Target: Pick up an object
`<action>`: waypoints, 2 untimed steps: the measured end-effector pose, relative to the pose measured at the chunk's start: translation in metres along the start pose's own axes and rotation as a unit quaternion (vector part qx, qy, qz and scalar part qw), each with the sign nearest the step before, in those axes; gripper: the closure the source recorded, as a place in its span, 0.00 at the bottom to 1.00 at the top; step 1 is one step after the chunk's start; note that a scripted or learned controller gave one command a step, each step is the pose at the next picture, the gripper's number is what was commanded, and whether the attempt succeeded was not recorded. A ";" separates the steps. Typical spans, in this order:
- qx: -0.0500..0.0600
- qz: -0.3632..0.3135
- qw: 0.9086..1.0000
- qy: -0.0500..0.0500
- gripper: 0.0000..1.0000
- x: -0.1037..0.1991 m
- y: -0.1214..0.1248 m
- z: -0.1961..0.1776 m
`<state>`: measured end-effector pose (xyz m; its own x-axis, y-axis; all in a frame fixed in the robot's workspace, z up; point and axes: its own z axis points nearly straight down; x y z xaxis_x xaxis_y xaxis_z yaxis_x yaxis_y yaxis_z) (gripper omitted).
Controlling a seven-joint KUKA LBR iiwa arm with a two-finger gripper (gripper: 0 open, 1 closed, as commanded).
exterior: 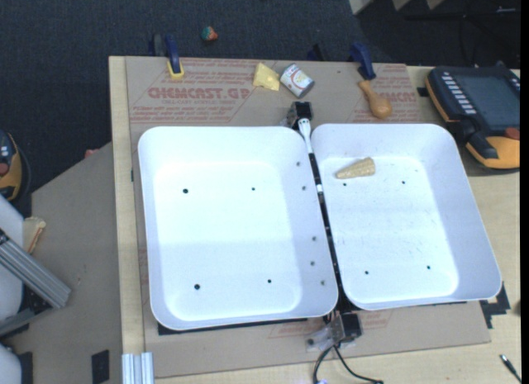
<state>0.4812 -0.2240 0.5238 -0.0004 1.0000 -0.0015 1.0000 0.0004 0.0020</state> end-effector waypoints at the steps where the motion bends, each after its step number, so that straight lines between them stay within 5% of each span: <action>1: -0.003 0.000 1.000 -0.002 1.00 0.000 0.001 -0.011; 2: -0.005 0.000 1.000 -0.004 1.00 -0.001 0.001 -0.022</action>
